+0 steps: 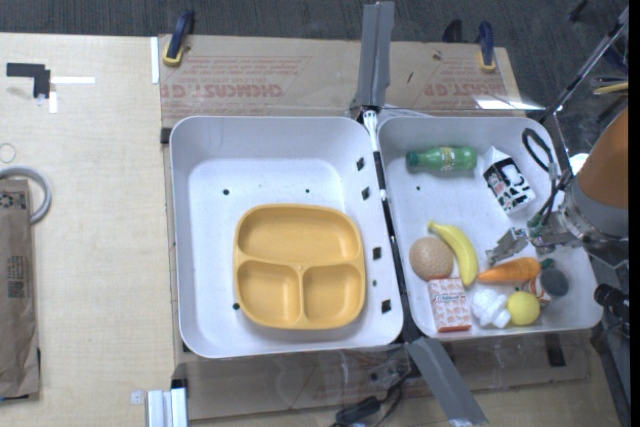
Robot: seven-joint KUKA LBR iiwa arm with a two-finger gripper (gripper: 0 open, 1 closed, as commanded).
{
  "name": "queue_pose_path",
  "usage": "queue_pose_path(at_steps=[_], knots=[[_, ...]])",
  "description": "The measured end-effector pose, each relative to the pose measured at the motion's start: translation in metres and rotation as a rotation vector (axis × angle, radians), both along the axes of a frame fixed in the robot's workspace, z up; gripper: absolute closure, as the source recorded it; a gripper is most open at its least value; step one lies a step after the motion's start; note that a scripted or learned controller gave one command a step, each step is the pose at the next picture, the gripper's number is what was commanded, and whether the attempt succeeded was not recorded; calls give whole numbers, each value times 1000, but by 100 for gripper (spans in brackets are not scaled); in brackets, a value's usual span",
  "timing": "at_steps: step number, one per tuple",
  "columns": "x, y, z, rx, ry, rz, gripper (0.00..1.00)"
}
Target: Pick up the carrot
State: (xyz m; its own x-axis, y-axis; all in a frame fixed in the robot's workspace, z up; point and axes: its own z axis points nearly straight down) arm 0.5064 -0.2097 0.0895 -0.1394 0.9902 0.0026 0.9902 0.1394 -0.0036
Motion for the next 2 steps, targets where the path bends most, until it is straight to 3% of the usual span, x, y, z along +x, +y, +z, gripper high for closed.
queue_pose_path(at_steps=[1, 2], knots=[[0, -1, 7, 1, 1, -3, 100], [72, 2, 91, -3, -2, -8, 100]])
